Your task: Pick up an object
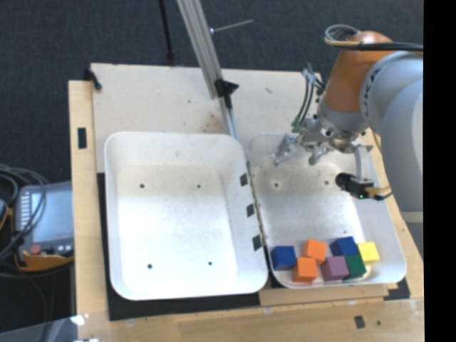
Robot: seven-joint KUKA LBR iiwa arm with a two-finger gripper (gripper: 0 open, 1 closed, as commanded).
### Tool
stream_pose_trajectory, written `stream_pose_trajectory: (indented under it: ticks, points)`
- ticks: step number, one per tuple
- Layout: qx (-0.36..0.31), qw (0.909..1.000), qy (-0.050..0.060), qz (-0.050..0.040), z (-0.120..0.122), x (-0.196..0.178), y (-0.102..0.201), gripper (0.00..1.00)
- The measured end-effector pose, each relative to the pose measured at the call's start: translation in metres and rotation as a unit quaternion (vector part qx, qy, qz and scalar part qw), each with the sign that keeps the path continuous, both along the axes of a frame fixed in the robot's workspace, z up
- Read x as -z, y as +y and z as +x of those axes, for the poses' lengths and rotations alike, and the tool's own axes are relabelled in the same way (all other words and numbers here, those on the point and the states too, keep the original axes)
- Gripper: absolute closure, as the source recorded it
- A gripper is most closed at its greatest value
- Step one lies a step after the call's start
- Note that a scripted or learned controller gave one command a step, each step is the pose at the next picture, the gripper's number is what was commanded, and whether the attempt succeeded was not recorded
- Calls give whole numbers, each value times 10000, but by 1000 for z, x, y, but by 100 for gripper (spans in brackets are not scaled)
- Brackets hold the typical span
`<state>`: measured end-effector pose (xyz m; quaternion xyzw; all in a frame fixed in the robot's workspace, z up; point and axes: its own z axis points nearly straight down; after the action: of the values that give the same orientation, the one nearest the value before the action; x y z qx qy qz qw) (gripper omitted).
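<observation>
Several small cubes are clustered at the near edge of the right bin (285, 198): a blue one (283, 256), two orange ones (315, 249) (306, 268), a purple one (333, 268), a second blue one (345, 246), a green one (355, 265) and a yellow one (368, 252). My gripper (299, 152) hangs over the far end of that bin, well away from the cubes. Its fingers are spread open with nothing between them.
The left bin (178, 212) lies beside the right one, their rims meeting in the middle. A slanted metal post (203, 41) rises from behind the bins, its foot near the divide. A grey control box (43, 216) sits off the bench at the left.
</observation>
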<state>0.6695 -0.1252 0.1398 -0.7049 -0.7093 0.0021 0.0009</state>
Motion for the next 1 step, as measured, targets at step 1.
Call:
stream_pose_trajectory:
  ticks: [1]
  points:
    - [0,10000,-11,-4,0,45,-1,0]
